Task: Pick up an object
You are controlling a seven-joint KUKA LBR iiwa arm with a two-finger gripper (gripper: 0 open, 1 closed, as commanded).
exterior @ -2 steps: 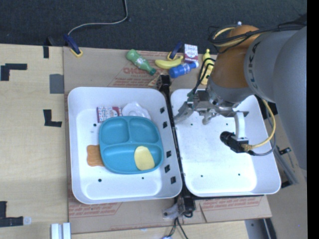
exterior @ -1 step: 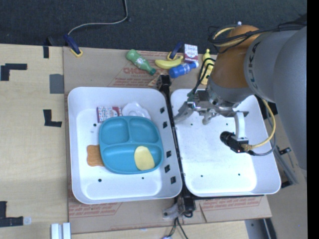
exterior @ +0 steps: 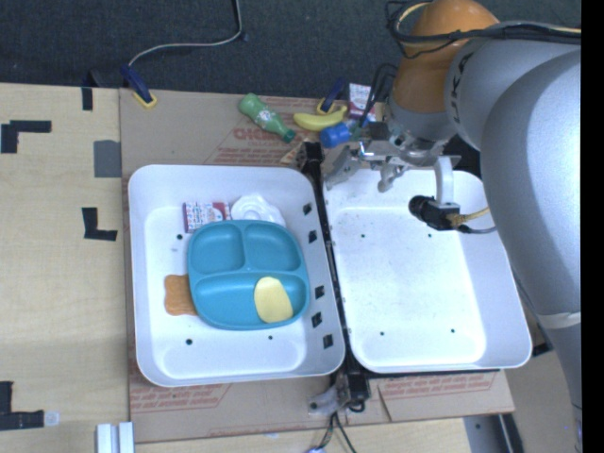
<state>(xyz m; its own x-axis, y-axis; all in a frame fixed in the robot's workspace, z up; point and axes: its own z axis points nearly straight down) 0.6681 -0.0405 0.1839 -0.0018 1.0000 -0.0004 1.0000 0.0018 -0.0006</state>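
My gripper hangs over the far left corner of the right bin, open, with bare white bin floor showing between its fingers. The left bin holds a blue divided plate with a yellow lemon-like piece in its near right section. A red and white packet and a crumpled white item lie behind the plate. An orange-brown piece sticks out from under the plate's left edge.
Behind the bins on the cardboard lie a green bottle, a yellow banana and a small blue item. The arm's grey body covers the right bin's far right side, and a black connector hangs from it.
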